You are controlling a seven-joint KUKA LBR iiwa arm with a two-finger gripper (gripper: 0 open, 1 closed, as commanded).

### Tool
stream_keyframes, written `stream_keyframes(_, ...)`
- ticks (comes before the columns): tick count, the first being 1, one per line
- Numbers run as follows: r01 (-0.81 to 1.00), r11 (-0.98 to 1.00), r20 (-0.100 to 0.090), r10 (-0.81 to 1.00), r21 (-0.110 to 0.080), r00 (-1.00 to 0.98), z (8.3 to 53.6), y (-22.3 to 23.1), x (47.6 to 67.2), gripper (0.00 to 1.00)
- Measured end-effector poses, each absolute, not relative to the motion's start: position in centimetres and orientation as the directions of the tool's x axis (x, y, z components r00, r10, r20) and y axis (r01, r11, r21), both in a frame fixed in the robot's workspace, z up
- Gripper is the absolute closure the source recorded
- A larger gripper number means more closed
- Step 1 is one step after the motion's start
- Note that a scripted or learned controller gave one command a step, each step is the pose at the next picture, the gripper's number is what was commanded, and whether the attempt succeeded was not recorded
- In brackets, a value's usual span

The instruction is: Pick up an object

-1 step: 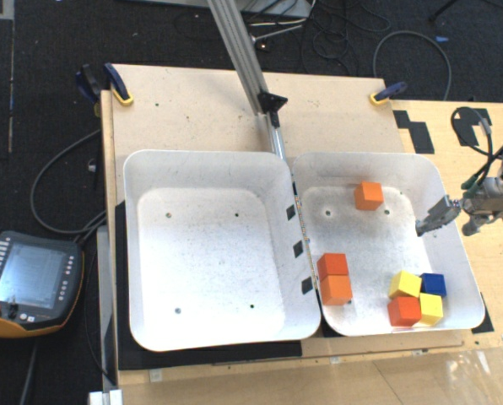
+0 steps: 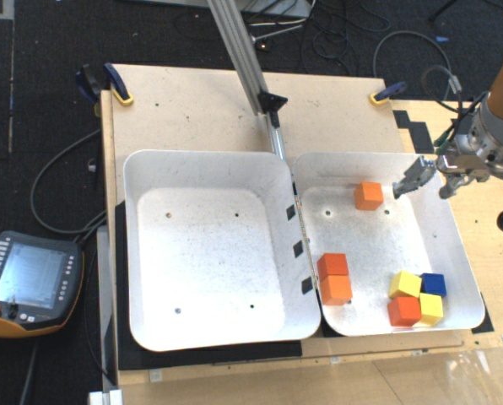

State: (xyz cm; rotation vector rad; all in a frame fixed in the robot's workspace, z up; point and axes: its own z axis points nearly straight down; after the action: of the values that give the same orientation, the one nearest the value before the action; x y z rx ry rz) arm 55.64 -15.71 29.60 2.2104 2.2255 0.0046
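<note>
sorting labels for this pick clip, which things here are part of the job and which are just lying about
Part of the job:
- small orange cube nearest the pincer
- tall orange block
- cluster of yellow, blue and red cubes
- right white bin, which holds them all

Just lying about:
- left white bin
- grey teach pendant
- yellow-tipped clamps
- floor cables

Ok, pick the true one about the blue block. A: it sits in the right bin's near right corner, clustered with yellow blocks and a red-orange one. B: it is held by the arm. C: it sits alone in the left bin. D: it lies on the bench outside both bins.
A: the blue block lies in the right bin, packed against two yellow blocks and the red-orange block.
</note>
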Motion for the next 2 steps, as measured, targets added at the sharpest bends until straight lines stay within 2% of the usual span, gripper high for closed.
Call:
stream_keyframes(1,1.0,0.005,0.003,1.0,-0.007,-0.005,23.2,-11.7,53.1,0.0)
stream_keyframes(2,1.0,0.005,-0.001,1.0,0.0,-0.005,14.7,-10.8,62.0,0.0)
